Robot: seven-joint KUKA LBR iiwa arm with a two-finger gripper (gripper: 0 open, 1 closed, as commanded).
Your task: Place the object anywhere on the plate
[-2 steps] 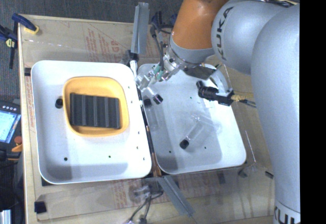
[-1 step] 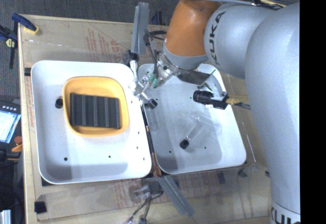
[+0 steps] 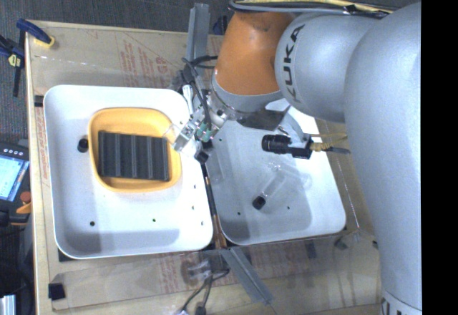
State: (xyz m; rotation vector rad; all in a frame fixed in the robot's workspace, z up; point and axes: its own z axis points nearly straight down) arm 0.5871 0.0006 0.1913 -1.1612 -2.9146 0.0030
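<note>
A yellow plate with a dark ridged middle lies in the left bin. My gripper hangs over the plate's right rim, close to the wall between the two bins. A pale, see-through bit shows at its tip, too blurred to name. In the right bin lies a clear plastic object with a small black end, well apart from the gripper, below and to its right.
The grey arm with its orange band covers the upper part of the right bin. A small dark spot sits in the left bin, left of the plate. Metal brackets stand between the bins.
</note>
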